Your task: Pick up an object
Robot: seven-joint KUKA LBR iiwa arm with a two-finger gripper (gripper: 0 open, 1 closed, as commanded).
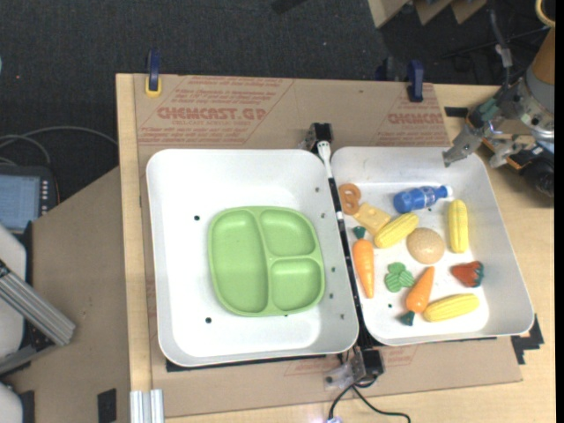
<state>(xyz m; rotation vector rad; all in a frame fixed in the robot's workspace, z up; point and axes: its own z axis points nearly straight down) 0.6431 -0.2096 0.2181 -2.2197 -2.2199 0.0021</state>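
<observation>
The toys to pick from all lie in the right bin [502,203], close together. There is a blue bottle [420,198] near the top, a yellow corn cob [456,226] standing lengthwise beside it, and another corn cob [395,230] lying slantwise to its left. A tan potato [425,245] sits in the middle. An orange carrot [364,267] lies along the left wall, a second carrot [419,291] leans lower down, and a third corn cob [451,307] rests near the bottom edge. A red strawberry [467,274], a green broccoli piece [398,278] and an orange pretzel [350,196] fill the gaps. The left bin [167,236] holds a green divided plate [264,260]. The pincer [467,144] hangs over the top right corner of the right bin, above the toys and touching none of them, and it carries nothing; whether it is wide or narrow cannot be told from here. A good pick would likely be the blue bottle, since it is nearest and has bare floor above it. The pincer should come straight down across the bottle's short side, so it does not bump the corn beside it. Both bins rest on the table [220,113].
</observation>
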